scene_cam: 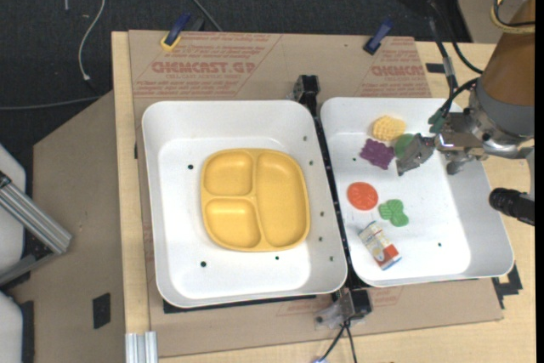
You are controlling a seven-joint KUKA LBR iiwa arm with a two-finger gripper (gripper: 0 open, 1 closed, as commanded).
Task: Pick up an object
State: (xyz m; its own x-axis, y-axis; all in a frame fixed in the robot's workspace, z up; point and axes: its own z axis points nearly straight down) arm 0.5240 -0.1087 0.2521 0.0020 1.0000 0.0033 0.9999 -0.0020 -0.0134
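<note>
From where I stand, the arm (510, 72) comes in from the right, its orange band showing above the wrist, and its gripper (416, 153) hangs low over the upper part of the right bin (476, 255). I cannot tell whether the jaws are spread or closed; they are dark and blur into what lies below them. Just beneath the gripper sits a green object (402, 142), partly hidden, and I cannot say if the two touch. Right beside it on the left lies a purple piece (376, 153), with a yellow textured piece (388, 128) just above that, near the bin's top rim. Lower down in the same bin rest a flat red-orange disc (363, 196), a green clustered piece (393, 212) just to its right, and a small carton (379, 245) lying tilted near the lower rim. The left bin (170, 149) holds a yellow divided plate (255, 200) with three compartments, sitting about in its middle.
</note>
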